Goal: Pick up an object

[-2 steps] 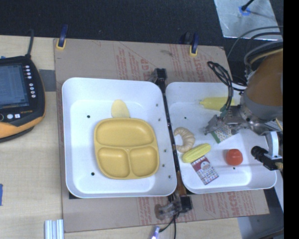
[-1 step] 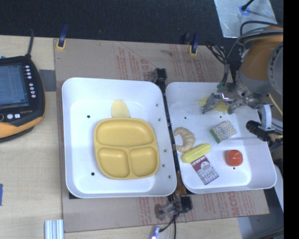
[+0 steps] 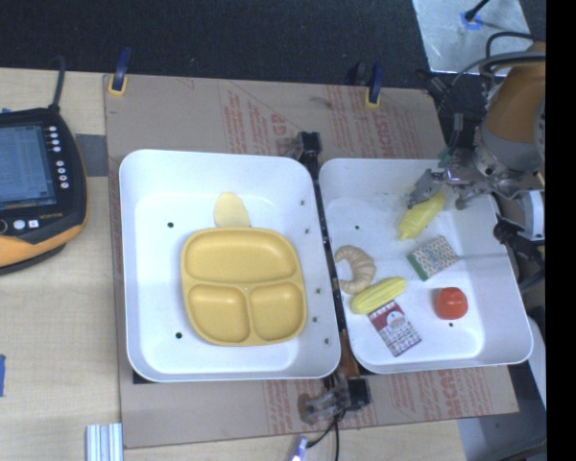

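Claw low over the right bin

I see my claw (image 3: 440, 186) at the right bin's (image 3: 480, 353) far edge, fingers spread around the top of a yellow corn cob (image 3: 419, 219); I can't tell whether they grip it

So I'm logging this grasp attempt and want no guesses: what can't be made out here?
- Gripper fingers: too small and blurred, whether they grip the corn can't be told.
- Small yellow piece: partly hidden behind the yellow tray.
- Arm: cut off at the right.
- Card print: too small.
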Controlling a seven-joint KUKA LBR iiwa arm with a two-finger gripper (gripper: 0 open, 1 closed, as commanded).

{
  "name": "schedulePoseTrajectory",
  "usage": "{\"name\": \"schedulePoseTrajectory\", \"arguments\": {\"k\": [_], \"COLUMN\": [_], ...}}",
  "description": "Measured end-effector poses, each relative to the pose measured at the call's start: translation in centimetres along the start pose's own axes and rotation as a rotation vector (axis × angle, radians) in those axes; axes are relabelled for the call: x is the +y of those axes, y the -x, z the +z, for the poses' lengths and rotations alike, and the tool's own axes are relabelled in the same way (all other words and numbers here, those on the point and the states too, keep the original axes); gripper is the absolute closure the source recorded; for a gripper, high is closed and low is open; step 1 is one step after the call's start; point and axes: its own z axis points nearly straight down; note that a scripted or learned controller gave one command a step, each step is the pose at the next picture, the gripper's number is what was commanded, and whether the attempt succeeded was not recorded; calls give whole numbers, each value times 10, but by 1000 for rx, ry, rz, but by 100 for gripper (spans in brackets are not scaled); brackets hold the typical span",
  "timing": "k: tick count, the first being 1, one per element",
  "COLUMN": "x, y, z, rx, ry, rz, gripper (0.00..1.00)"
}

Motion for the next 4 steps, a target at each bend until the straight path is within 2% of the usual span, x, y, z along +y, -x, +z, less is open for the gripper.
{"name": "schedulePoseTrajectory", "arguments": {"k": [1, 2, 3, 4], "x": [4, -37, 3, -32], "y": [-85, -33, -13, -65], "z": [-54, -32, 25, -64], "rx": [1, -2, -1, 1], "ry": [2, -2, -1, 1], "rz": [-2, 1, -1, -1], "gripper": [0, 0, 0, 0]}}
